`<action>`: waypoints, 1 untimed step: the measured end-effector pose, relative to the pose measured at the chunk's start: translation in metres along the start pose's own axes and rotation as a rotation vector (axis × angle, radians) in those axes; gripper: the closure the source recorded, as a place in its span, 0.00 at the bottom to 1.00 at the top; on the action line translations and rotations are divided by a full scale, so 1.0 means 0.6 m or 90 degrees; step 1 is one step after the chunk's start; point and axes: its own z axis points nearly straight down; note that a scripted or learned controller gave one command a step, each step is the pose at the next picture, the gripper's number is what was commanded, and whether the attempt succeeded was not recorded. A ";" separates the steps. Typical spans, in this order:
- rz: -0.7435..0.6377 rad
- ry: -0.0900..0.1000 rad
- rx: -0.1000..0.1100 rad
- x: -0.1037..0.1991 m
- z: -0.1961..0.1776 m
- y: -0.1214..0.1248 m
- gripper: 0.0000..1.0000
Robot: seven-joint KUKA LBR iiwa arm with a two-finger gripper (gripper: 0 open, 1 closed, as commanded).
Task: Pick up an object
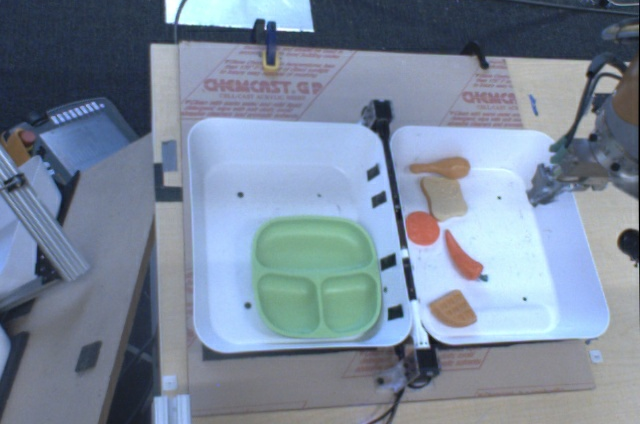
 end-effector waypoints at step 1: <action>0.000 0.001 0.001 0.069 0.012 0.019 1.00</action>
